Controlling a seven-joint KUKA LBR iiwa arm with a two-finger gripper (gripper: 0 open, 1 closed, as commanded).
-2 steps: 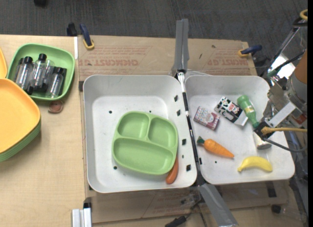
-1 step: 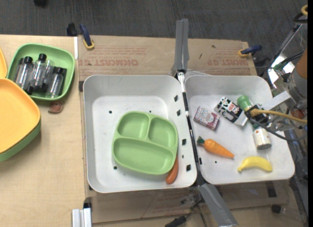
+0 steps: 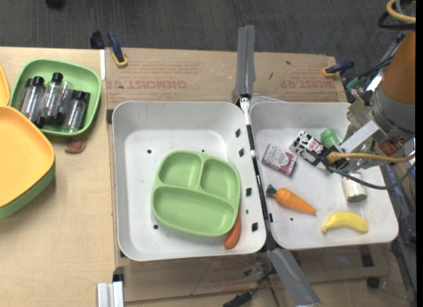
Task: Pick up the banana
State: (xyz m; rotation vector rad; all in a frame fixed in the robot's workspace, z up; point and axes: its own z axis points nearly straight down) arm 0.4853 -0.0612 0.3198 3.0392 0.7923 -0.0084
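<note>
Banana (image 3: 345, 221) is seen in the right bin (image 3: 391, 230), just below the jaws toward the near rim, its long axis running left-right in view. Whether the jaws are apart or together cannot be told. Carrot (image 3: 295, 200) lies left of the jaws, close to the banana; pink packet (image 3: 279, 159) lies farther left. No obstruction is judged.

The orange plates (image 3: 23, 160) are cut by the left edge, the arm (image 3: 400, 81) by the right. A reddish thing (image 3: 232, 234) lies half under the green plate (image 3: 196, 193); I cannot name it.
</note>
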